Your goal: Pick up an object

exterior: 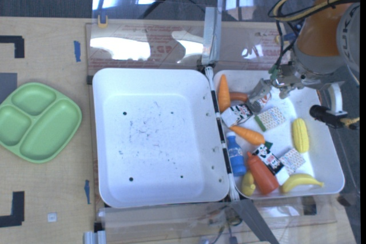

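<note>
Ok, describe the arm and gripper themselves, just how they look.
The arm is grey with a broad orange band above the wrist and part of dark lettering on its side. Yellow and black cables loop over its top. The gripper is small, grey metal, with a black part beside the wrist.

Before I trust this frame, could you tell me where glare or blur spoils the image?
Camera view: bright glare streaks the clear panels behind the left bin; the gripper over the right bin looks soft and slightly blurred; the toys, such as the corn cob, stay sharp; shadows are faint.
</note>
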